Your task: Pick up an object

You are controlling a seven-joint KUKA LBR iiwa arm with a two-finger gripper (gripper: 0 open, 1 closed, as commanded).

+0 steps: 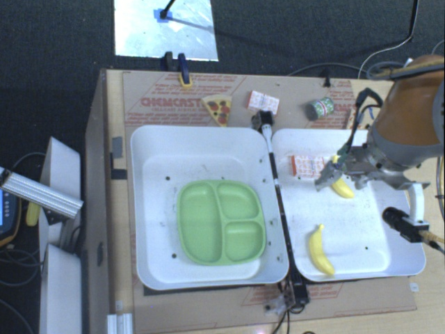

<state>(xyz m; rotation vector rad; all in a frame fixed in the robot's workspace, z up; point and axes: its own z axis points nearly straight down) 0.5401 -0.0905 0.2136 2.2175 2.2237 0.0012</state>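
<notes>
The right bin (400,256) holds a yellow banana (320,250) near its front edge. A small red and white packet (306,164) lies at its back left. A second small yellow object (343,188) rests in the middle of the bin, partly covered by the arm's hand. My gripper (340,177) hangs low right over this yellow object, just right of the packet. The orange-banded arm (410,117) reaches in from the right and hides the bin's back right part.
The left bin (149,186) carries a green divided plate (221,221). On the cardboard behind the bins lie a pizza-slice toy (217,108), a white and red packet (263,101) and a small green can (321,107). A black fitting (402,225) sticks into the right bin.
</notes>
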